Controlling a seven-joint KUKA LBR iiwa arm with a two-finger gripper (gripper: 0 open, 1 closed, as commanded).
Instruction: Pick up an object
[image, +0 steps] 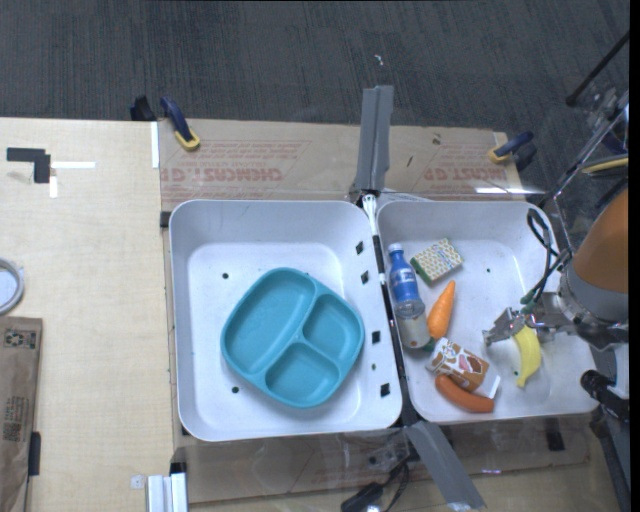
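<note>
Lying lengthwise toward the bin's near edge, the banana (526, 354) sits beside the hand (510, 328), fingers spread.

Plate (291, 339) in left bin (190, 300)

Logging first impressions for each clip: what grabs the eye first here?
The big blue divided plate alone in the left bin. Next, the clutter in the right bin: bottle, carrot and banana, with the gripper right beside the banana's top.
</note>
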